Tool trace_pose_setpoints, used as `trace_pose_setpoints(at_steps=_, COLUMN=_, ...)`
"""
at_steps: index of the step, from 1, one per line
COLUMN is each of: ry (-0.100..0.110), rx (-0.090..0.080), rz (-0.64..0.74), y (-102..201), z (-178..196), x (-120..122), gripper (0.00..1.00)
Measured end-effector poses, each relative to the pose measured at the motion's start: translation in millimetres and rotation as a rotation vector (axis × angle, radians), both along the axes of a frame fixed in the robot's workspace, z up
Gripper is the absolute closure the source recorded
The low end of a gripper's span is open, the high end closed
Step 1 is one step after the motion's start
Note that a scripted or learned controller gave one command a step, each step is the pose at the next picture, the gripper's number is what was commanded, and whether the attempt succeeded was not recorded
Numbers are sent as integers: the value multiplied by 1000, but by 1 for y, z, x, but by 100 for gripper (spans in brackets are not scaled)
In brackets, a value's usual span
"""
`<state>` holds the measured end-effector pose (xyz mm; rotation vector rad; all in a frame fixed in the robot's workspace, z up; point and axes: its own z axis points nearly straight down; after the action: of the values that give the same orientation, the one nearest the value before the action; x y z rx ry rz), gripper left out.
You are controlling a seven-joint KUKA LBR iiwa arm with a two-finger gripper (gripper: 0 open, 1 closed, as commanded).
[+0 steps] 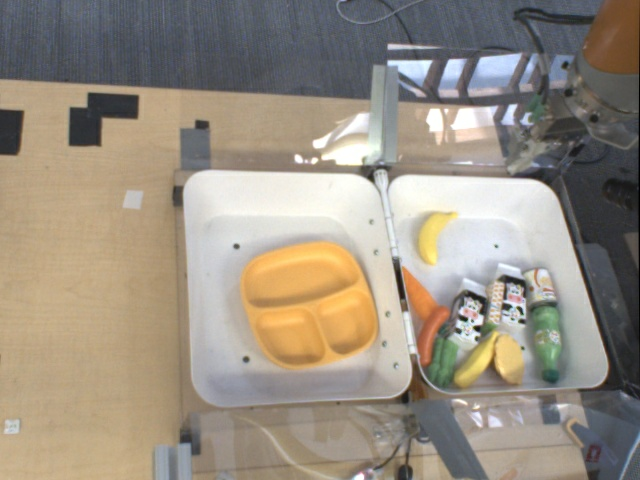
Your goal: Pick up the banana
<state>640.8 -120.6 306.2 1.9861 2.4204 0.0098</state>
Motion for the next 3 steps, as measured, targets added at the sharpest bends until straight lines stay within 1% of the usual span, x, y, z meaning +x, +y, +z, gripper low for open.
trace_pose_setpoints(at_steps=1, ry=0, rx=0, rz=0, y=0, z=0, x=0, gripper=0)
trace_pose_setpoints(at_steps=2, ry=10, rx=2, rz=-18, y=48, z=-116, x=-35, gripper=0)
trace_pose_setpoints(at_steps=3, ry=8, rx=1, rz=160, y=23, z=-206, x=-20, gripper=0)
